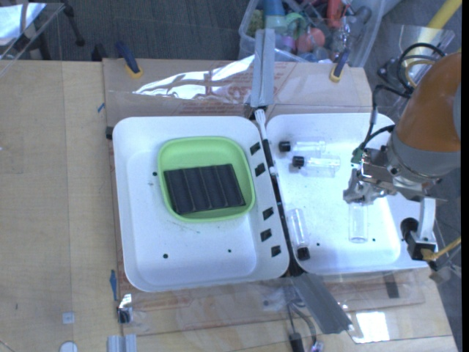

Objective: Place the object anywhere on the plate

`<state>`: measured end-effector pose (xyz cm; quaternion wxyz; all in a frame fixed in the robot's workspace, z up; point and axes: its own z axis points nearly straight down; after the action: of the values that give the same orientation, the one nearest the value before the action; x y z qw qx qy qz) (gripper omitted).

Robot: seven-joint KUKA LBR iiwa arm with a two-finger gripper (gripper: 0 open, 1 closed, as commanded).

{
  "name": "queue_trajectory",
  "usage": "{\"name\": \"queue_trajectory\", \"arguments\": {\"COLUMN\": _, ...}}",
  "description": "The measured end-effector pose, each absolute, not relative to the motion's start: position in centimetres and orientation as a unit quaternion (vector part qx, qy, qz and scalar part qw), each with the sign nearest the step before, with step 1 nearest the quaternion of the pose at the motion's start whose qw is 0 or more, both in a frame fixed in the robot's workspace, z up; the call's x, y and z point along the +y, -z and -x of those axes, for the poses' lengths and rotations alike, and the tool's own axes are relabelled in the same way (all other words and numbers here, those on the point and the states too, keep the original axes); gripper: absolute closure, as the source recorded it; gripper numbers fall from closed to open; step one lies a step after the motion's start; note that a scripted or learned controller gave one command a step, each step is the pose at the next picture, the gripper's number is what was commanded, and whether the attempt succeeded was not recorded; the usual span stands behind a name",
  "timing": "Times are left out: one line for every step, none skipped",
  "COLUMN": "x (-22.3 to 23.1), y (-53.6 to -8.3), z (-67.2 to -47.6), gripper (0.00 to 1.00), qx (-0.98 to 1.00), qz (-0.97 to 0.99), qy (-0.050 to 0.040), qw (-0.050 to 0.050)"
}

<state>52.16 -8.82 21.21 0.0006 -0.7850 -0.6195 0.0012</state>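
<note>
Grey gripper (359,196) above right white bin (381,134), fingers apparently closed on an upright clear plastic vial (357,222); green square plate (205,178) in left bin.

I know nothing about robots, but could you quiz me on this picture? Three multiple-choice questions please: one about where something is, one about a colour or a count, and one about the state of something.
1. Where is the square green plate?
A. In the left white bin
B. In the right white bin
C. On the wooden bench outside the bins

2. What colour is the ribbed rectangular block lying on the plate?
A. Bright red
B. Dark grey, near black
C. Yellow

3. How does the clear plastic tube under the robot's hand stand?
A. Upright
B. Flat on the plate
C. Crushed in pieces

Answers:
1 A, the plate sits inside the left white bin.
2 B, the block is dark against the green.
3 A, the tube hangs or stands on end in the right white bin.
</note>
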Motion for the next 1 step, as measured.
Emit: {"name": "queue_trajectory", "arguments": {"x": -8.82, "y": -21.22, "z": -52.16, "gripper": 0.0, "qx": -0.619, "qz": 0.785, "qy": -0.0011, "qw": 0.0}}
